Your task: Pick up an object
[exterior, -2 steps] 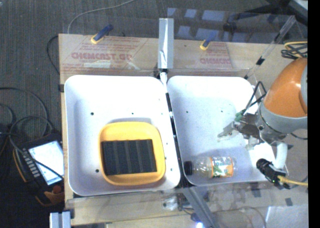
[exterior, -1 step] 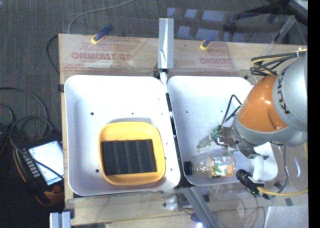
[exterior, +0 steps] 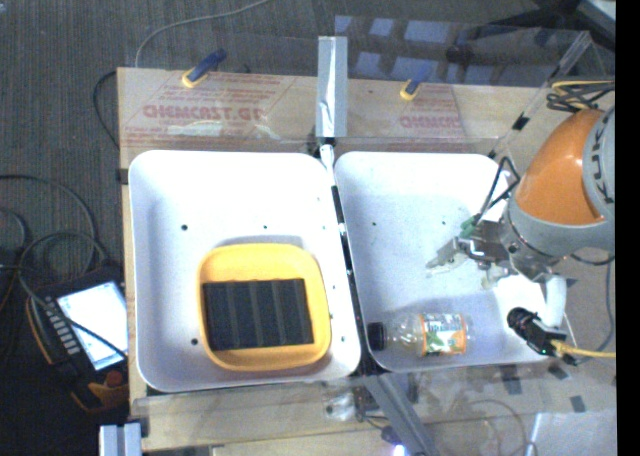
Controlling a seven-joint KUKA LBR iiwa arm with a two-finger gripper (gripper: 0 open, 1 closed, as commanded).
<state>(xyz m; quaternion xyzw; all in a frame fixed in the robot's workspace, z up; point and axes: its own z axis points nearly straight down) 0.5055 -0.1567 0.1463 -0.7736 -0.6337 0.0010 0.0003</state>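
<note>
A clear plastic bottle (exterior: 425, 334) with an orange label and a black cap lies on its side along the front wall of the right bin (exterior: 400, 194). A yellow tray-like object (exterior: 264, 306) with a dark ribbed top sits in the left bin (exterior: 180, 204). My gripper (exterior: 462, 249) hangs over the right side of the right bin, behind and slightly right of the bottle, apart from it. Nothing shows between its fingers.
The arm's orange band (exterior: 565, 179) and grey wrist (exterior: 545, 244) overhang the right bin's right wall. A divider ridge (exterior: 340, 234) separates the bins. Two clamps (exterior: 203, 66) sit at the bench's back edge. A tablet (exterior: 88, 319) lies on the floor at the left.
</note>
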